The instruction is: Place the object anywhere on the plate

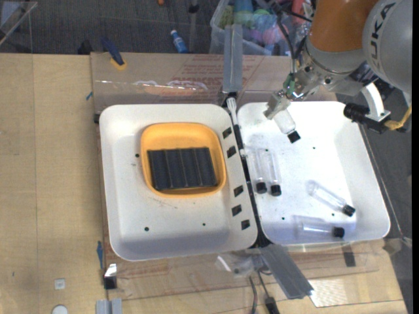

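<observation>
A clear tube with a black cap [287,124] hangs tilted over the back of the right bin [347,142], cap end pointing down and to the right. My gripper [277,110] is shut on the tube's upper end, well above the bin floor. The orange plate [156,135] sits in the left bin [124,208] and carries a dark ribbed slab [182,169] across most of its middle. My gripper is to the right of the plate, across the divider between the bins.
Several more clear tubes with black caps lie in the right bin: a pair [267,170] near the divider, one [330,199] at mid right, one [317,227] at the front. Black clips line the divider [237,175]. A box of coloured clutter [262,12] stands behind the bins.
</observation>
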Tool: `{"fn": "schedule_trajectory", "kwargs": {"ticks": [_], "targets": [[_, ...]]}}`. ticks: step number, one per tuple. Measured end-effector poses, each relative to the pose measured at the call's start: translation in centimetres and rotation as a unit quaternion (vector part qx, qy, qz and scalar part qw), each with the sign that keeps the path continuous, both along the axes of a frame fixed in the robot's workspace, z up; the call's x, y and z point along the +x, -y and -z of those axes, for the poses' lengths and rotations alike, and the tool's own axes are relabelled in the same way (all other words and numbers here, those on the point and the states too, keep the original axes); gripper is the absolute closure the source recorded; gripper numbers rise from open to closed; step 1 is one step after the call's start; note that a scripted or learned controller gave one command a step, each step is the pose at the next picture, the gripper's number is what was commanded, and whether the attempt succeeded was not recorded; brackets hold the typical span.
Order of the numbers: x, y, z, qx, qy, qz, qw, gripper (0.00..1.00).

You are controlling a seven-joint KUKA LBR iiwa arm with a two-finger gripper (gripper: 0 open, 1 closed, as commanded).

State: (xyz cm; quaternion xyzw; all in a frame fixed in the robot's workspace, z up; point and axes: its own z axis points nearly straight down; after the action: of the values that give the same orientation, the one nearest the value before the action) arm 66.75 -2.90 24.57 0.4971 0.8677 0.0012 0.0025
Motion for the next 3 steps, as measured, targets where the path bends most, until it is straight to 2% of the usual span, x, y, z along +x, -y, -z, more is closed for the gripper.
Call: {"fn": "schedule_trajectory", "kwargs": {"ticks": [1, 2, 3], "targets": [[0.0, -0.2, -1.5, -0.0004, 0.000, -0.027, 0.9996, 1.00], [0.0, 0.5, -3.2, -0.0007, 0.001, -0.122, 0.9925, 1.00], [-0.4, 2.9, -5.1, -0.0013, 0.001, -0.186, 0.9825, 1.00]]}}
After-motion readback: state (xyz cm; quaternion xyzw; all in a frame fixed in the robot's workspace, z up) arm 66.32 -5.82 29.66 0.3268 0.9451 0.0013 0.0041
